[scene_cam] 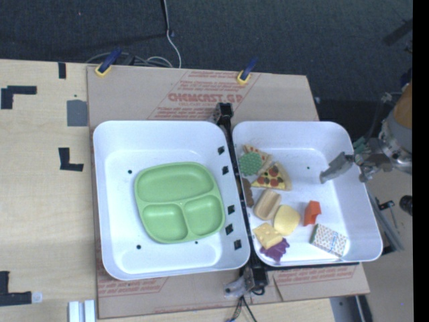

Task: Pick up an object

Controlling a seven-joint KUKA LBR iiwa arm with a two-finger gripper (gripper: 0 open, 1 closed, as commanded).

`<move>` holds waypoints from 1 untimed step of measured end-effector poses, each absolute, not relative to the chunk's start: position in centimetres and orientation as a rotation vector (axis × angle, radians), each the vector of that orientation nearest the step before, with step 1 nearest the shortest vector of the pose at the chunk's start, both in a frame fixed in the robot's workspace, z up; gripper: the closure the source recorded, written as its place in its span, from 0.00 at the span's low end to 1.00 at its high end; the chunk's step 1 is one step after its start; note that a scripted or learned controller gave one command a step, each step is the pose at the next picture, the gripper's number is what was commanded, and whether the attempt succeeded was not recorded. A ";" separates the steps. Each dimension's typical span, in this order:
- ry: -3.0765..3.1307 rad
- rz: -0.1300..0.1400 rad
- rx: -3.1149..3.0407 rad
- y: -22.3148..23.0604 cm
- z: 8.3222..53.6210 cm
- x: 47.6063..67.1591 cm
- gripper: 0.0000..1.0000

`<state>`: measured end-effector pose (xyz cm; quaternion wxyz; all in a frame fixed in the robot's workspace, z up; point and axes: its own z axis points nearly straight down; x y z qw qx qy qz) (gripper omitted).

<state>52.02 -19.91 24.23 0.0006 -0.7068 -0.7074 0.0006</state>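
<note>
1. My grey two-finger claw [333,174] hangs over the right edge of the right shallow white plastic bin [305,134], reaching in from the right. One grey finger [337,167] points down and to the left above the bin's bare floor; I cannot tell whether my fingers stand wide or narrow, and nothing shows between them.
2. Nearest to me, lower and to the left, lies a small orange-red block [312,212], and below it, by the bin's lower right corner, a white box with a fine speckled pattern [329,240].
3. Further left sit a round pale-yellow piece [286,219], a tan bread-like piece [267,204], a yellow cheese wedge [266,235] and a small purple toy [276,249] touching the wedge.
4. Toward the bin's left wall lie a toy pizza slice with red dots [272,177] and a round green textured piece [252,161] just above it.
5. The left white bin [114,139] holds a light-green plastic divided plate [178,202] with three compartments.
6. Both bins rest on a brown cardboard sheet [191,91] held by clamps at its far edge.
</note>
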 end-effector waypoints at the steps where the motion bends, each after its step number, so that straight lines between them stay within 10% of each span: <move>1: -2.215 0.007 -2.216 -20.2 14.9 50.7 0.00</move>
